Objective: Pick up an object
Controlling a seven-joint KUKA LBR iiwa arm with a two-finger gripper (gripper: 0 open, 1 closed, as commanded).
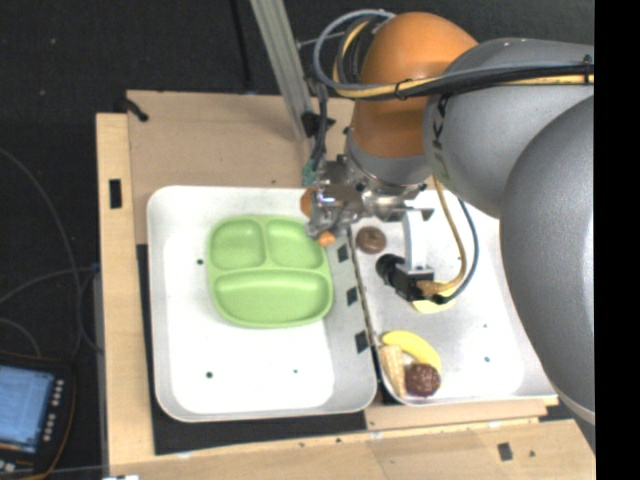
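Two shallow white bins sit side by side on the bench. The left bin holds one thing, a green divided plate with three compartments: two small ones at the far side and one long one at the near side. It lies flat in the far right part of its bin.

The right bin holds three loose things. One brown round piece lies near the wall between the bins, at the far end. One banana lies at the near left corner, and one dark reddish ball touches it on the near side. Both seem to rest in a small pale dish, though its rim is hard to make out.

The arm reaches in from the right, its orange band above the far edge of the bins. The gripper hangs over the wall between the bins, just beside the plate's far right corner and near the brown round piece. Two small orange spots show at it. Whether it is apart, together or clamped on anything cannot be told.
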